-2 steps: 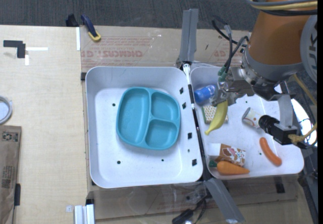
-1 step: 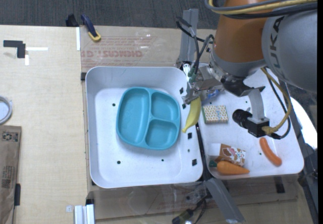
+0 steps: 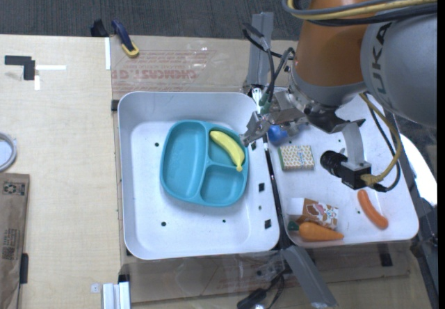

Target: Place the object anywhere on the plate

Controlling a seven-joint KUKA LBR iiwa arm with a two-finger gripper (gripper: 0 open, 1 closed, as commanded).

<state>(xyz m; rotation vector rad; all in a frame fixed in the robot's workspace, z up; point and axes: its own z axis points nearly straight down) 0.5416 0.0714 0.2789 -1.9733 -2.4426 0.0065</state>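
The banana (image 3: 228,148) is lying in the upper right section of the plate (image 3: 182,161) (already placed, apparently); the gripper (image 3: 256,132), whose grip I cannot tell, should be lifting straight away.

Yellow banana (image 3: 229,148) on the blue divided plate (image 3: 188,165).

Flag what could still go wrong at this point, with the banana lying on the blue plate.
1. The banana lies near the plate's right rim, with its lower tip across the divider; a nudge could roll it off.
2. The gripper hangs close above that rim and the wall between the bins, so a careless move might clip the plate or banana.
3. The blue ball sits right by the gripper and could be knocked.
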